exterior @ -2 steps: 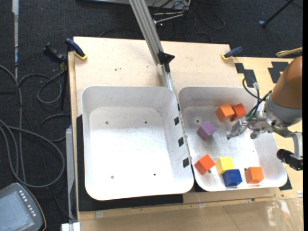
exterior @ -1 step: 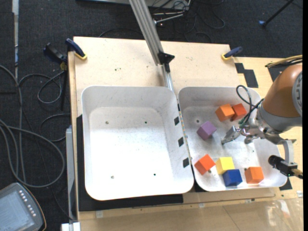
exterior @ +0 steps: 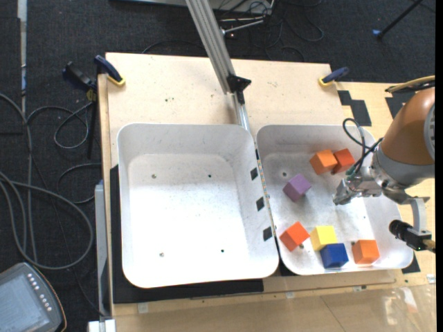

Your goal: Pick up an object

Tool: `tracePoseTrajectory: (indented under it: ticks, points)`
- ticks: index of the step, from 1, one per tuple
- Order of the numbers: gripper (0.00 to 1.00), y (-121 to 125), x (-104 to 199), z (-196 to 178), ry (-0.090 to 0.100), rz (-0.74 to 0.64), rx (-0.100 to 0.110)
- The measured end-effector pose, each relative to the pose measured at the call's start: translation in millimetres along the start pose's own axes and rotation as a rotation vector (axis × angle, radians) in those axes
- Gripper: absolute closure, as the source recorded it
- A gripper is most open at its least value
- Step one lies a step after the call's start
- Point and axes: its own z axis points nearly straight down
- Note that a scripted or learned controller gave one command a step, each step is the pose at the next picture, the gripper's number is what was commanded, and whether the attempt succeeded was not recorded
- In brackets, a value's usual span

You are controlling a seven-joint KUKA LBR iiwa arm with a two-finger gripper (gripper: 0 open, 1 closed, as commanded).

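The right bin (exterior: 277, 147) holds several small blocks. Two orange blocks (exterior: 331, 161) sit side by side at its back, and a purple block (exterior: 297, 187) lies left of centre. Along the front are an orange block (exterior: 295, 235), a yellow block (exterior: 322, 237), a blue block (exterior: 334, 255) and another orange block (exterior: 365, 251). My gripper (exterior: 344, 196) hangs low over the bin's floor at the right of centre, below the two back orange blocks and right of the purple one. No block shows between its tips.
The left bin (exterior: 187, 199) lies beside the right one. A slanted metal pole (exterior: 211, 37) runs from the top of the view down to the gap between the bins. Clamps (exterior: 111, 71) grip the board's back corners. Cables lie on the dark floor at left.
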Motion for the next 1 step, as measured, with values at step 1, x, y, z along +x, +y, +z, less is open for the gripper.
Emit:
tracePoseTrajectory:
  ticks: [1]
  points:
    - [1.0, 1.2, 4.0, -62.5, -0.001, -0.003, -0.004]
